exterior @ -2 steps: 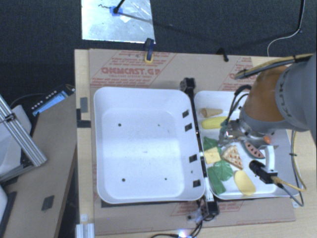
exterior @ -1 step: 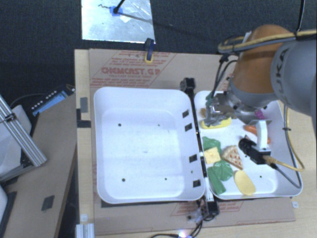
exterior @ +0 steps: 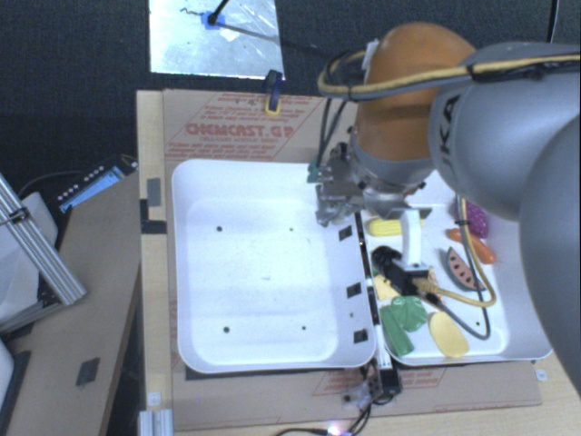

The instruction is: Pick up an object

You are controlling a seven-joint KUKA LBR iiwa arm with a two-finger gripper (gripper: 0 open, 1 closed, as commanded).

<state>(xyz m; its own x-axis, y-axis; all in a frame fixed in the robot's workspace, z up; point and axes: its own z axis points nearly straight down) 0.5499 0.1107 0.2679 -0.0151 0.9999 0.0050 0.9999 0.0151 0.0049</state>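
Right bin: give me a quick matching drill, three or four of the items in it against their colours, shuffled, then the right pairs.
Things:
1. leaf-shaped piece at the bin's near edge
2. flat oval piece beside it
3. slice with dark seeds
4. lumpy piece by the arm

Colours:
A. purple
B. red with a green rind
C. green
D. yellow

Pairs: 1-C, 2-D, 3-B, 4-A
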